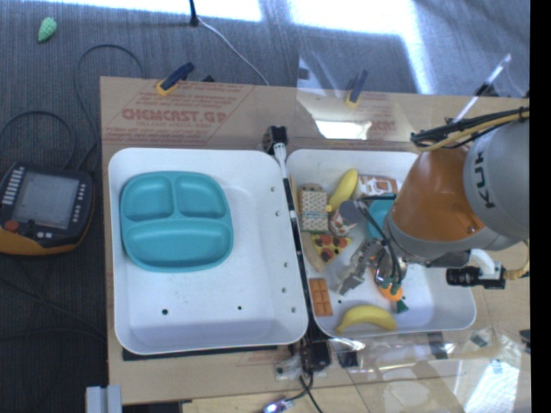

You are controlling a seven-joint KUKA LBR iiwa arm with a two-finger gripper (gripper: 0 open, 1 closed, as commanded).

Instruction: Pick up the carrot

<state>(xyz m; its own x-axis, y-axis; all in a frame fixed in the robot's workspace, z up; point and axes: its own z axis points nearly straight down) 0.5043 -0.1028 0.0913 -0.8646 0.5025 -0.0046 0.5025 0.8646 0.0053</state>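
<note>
The carrot (394, 294) is a small orange piece with a bit of green at its lower end, lying in the right bin (448, 315) near the front. My gripper (388, 275) hangs straight over it, its tip at the carrot's upper end and touching or nearly touching it. The orange-banded wrist (435, 200) hides the bin's right half.
A yellow banana (366, 318) lies just in front of the carrot. A grey metal piece (351, 271), a second banana (344, 186), small food boxes (313, 210) and an orange wafer (320, 296) crowd the bin's left side. A teal divided plate (176, 220) sits in the left bin (207, 317).
</note>
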